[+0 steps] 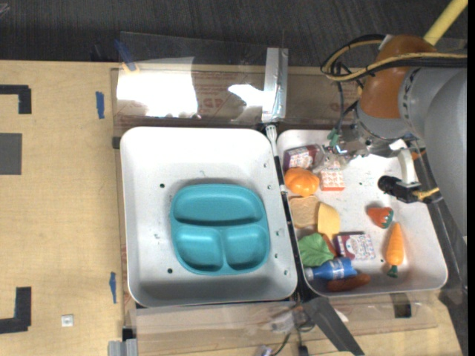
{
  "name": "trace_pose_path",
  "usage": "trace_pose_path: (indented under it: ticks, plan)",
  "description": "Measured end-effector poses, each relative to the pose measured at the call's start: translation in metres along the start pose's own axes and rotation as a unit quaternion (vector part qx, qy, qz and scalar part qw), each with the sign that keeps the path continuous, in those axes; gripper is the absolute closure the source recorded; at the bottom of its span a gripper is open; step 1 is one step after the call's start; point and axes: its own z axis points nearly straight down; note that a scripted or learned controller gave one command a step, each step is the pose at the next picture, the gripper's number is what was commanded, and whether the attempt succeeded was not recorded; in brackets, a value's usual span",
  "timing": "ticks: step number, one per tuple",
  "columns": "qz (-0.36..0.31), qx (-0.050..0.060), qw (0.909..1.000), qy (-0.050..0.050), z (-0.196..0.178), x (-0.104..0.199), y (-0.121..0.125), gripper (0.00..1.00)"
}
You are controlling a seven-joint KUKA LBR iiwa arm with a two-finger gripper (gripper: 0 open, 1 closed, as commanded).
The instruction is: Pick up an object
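Approach step: the gripper hangs over the far left of the right bin, beside the small packet. Finger state cannot be told. Next: descend squarely onto one item.

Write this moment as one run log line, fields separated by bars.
arm: over right bin | carrot: lying in bin | teal tray: left bin

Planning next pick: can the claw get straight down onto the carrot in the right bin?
Probably yes. The carrot lies on bare bin floor near the right bin's right wall, apart from the strawberry above it, nothing on top. The near wall may crowd one side.
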Motion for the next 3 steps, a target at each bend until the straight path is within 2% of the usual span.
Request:
trace_pose_path:
  ticks: [3]
  plan:
    - [-0.003,-0.003,1.0,-0.003,-0.028,0.0,0.004,1.0]
